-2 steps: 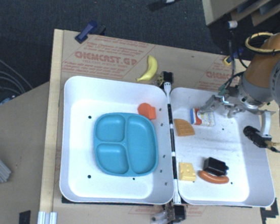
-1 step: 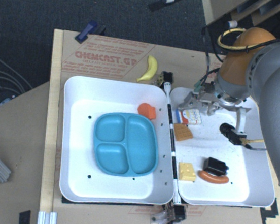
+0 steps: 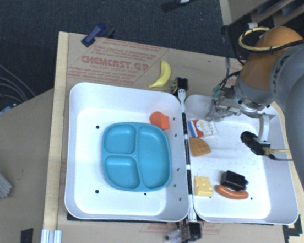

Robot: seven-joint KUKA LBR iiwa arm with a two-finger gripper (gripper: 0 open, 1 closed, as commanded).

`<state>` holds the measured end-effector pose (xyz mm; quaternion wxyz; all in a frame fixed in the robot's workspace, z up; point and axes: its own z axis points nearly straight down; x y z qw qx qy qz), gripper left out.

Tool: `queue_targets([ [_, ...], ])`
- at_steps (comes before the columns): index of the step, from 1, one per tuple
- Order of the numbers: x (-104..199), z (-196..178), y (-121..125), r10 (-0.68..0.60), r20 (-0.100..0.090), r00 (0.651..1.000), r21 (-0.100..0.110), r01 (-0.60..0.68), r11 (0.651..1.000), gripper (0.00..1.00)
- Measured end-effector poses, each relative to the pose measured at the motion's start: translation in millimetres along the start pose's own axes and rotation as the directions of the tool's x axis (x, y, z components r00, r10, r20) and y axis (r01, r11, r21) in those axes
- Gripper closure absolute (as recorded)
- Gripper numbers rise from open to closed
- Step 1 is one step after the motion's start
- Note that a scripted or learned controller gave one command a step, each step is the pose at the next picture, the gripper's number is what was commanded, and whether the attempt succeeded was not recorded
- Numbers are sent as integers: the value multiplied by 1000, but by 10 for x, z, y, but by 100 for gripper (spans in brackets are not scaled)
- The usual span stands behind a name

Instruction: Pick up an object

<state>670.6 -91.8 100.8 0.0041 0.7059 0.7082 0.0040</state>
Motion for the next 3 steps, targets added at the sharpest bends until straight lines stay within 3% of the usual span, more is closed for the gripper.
queue_targets([
  [1,1,4,-3,0,0,1000,1,0,1000,0],
  [2,-11,111,-13,2,-1,1000,4,-2,1000,0],
  [3,-4,-1,0,0,-1,1000,0,0,1000,100],
])
